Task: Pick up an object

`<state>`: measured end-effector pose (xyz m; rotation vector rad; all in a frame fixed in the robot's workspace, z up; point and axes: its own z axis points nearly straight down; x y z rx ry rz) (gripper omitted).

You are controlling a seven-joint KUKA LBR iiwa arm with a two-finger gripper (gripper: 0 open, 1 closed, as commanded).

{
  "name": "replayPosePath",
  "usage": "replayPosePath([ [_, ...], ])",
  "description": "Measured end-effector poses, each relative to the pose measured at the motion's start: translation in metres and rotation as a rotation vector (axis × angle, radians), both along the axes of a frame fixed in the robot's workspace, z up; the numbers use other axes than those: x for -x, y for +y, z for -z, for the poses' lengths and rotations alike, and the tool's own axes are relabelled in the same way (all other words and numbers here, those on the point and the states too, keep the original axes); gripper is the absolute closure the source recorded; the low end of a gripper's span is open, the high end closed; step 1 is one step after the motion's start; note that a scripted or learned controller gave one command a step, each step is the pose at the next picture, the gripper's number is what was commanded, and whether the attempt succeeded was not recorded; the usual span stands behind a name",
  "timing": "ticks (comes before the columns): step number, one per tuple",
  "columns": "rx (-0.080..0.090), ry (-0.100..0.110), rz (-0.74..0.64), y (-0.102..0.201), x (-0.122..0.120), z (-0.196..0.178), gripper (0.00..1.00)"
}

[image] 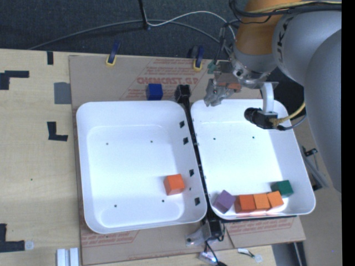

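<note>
Two smooth white plastic bins: left bin (94, 148), right bin (294, 165). Grey arm (310, 43) reaches from right; gripper (213, 97) hangs over right bin's far-left corner, finger state can't tell. Orange cube (174, 184) in left bin; purple block (224, 201), orange blocks (254, 202), green block (283, 188) along right bin's near edge.

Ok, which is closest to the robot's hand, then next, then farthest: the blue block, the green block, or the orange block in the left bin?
From the hand, in the camera view:
1. Blue block, on the cardboard behind the left bin.
2. Orange block, near the front of the left bin.
3. Green block, in the right bin's front right corner.
</note>
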<state>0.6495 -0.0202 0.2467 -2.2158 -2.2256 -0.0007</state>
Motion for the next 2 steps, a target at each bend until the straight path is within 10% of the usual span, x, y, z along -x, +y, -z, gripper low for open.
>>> replayPosePath([
  [2, 0.000, 0.001, 0.000, 0.102, -0.003, 0.022, 1.00],
])
